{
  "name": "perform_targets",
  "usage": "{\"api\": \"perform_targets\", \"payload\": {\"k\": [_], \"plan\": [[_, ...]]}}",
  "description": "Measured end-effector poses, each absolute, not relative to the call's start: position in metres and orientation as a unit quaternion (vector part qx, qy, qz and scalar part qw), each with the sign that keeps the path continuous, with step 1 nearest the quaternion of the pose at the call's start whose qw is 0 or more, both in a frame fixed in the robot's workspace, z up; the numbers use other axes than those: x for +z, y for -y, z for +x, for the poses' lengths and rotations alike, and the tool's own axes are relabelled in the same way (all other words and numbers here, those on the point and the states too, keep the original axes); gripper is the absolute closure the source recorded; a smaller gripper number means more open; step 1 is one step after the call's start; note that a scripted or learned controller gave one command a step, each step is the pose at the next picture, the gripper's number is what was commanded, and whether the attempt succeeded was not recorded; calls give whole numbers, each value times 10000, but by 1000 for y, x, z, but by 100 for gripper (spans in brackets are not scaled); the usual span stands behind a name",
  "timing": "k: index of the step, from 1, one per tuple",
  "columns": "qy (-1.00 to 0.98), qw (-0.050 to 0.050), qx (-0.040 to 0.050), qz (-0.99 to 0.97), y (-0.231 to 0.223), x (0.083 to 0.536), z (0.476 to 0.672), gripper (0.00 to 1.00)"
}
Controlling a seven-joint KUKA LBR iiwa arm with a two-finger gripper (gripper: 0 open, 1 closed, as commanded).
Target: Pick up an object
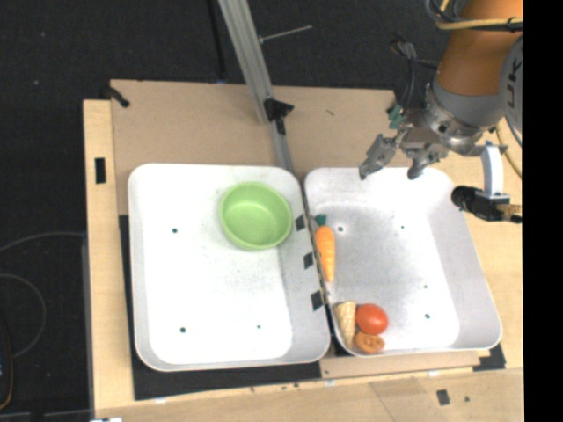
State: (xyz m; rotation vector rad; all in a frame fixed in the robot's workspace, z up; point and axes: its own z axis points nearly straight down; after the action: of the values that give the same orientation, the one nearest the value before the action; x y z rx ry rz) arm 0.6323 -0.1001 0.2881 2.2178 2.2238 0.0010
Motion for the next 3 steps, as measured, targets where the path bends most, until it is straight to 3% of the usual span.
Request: {"api": "perform_targets", "payload": {"k": [1, 3], "plan": [[-7080, 4, 5, 7062, 100, 288, 632, 0], [-7068, -4, -19, 7074, 103, 196, 633, 0]]}}
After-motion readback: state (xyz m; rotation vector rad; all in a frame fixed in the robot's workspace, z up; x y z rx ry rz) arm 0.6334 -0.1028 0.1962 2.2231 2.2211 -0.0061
